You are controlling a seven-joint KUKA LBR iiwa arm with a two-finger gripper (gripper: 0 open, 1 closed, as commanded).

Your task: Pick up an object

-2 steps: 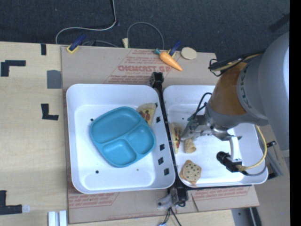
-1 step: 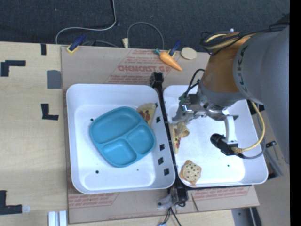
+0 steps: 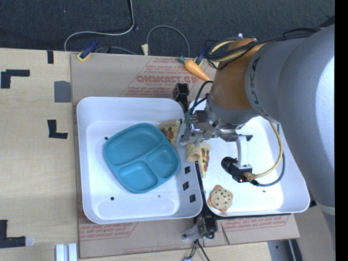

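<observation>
Gripper (image 3: 191, 130) above pizza slice (image 3: 200, 155)

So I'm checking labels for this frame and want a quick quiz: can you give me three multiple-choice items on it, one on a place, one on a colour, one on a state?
1. Where does the divided plate lie?
A. left bin
B. right bin
C. on the cardboard

2. What colour is that plate?
A. red
B. blue
C. green

3. How does the cracker lie?
A. stacked on the plate
B. flat near the right bin's front corner
C. outside both bins

Answers: 1 A, it rests on the floor of the left bin. 2 B, it is light blue. 3 B, it lies flat on the floor of the right bin, beside the divider.
</observation>
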